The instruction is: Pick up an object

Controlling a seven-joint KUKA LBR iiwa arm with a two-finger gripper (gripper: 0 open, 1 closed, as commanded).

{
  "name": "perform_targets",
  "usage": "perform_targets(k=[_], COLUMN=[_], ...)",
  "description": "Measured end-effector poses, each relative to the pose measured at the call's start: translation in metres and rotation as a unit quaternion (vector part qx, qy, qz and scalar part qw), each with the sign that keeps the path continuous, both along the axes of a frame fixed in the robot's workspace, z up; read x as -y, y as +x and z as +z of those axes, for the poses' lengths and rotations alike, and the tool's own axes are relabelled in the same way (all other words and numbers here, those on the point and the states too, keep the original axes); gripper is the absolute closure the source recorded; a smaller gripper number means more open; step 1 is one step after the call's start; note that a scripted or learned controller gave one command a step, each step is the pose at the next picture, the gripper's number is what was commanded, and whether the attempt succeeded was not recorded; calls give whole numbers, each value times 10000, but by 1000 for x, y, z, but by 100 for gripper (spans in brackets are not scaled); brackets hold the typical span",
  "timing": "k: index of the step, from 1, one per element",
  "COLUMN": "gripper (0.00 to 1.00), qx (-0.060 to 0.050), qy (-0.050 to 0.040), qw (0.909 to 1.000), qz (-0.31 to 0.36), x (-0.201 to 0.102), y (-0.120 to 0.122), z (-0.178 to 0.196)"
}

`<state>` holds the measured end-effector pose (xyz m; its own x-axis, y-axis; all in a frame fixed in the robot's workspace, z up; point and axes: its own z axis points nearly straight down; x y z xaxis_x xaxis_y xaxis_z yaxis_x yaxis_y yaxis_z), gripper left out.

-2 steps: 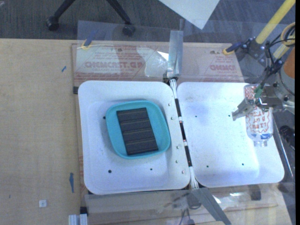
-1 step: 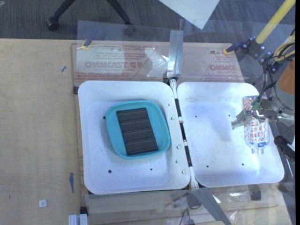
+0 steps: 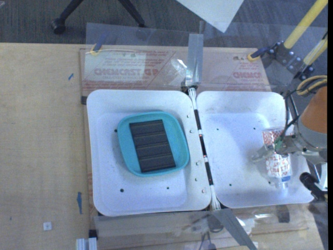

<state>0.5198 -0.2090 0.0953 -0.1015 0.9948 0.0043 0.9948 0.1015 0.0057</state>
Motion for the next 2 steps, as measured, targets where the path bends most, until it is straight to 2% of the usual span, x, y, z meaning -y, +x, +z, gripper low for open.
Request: perform_targets(k=[1, 2], gripper=[100, 100], qx=[4, -23], qy=[-4, -26], qw=[10000, 9994], qz=[-11, -358], x=[1, -48], y=[0, 74], z=[9, 68])
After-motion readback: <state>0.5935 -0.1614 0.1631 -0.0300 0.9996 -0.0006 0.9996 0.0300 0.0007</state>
